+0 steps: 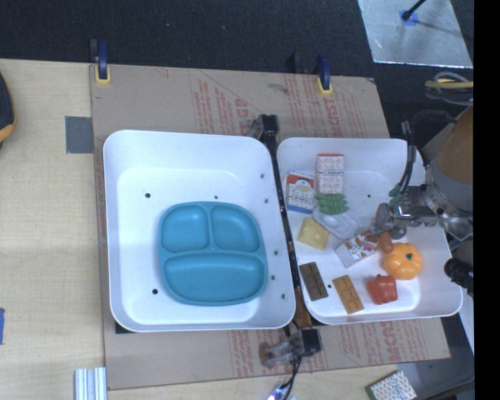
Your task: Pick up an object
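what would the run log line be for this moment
stage: reach | gripper: low over right bin, beside orange pumpkin | grasp: none seen | left bin: blue divided plate

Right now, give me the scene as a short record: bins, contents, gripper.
left bin: holds a blue divided plate
right bin: small items, among them an orange pumpkin, a red pepper, a yellow wedge, a green piece, a brown bar, a tan bar, two cartons
gripper: over the right bin's right side, above the pumpkin
held: nothing seen between the fingers
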{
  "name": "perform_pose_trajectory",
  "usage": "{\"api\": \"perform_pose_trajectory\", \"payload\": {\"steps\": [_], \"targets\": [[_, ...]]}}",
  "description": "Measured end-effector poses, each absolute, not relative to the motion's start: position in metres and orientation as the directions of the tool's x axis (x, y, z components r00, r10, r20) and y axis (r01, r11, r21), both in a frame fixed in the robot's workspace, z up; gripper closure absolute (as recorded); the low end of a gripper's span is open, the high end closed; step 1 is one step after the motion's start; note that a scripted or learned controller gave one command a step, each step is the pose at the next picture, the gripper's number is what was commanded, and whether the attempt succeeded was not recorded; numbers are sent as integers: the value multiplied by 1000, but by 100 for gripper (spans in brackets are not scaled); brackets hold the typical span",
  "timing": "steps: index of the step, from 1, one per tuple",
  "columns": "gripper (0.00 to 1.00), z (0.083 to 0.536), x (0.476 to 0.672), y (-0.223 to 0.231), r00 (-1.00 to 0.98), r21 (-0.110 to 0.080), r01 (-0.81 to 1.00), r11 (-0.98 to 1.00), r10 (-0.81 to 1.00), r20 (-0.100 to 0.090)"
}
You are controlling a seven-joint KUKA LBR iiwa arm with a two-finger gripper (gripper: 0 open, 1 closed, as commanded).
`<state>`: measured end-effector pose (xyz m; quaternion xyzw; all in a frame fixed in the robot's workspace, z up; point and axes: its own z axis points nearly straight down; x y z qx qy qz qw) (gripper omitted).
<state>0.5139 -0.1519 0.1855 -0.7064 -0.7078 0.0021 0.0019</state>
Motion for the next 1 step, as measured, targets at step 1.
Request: {"api": "perform_pose_trajectory", "payload": {"steps": [1], "targets": [[100,192,552,-67,-14,0,1000,15,1000,3]]}}
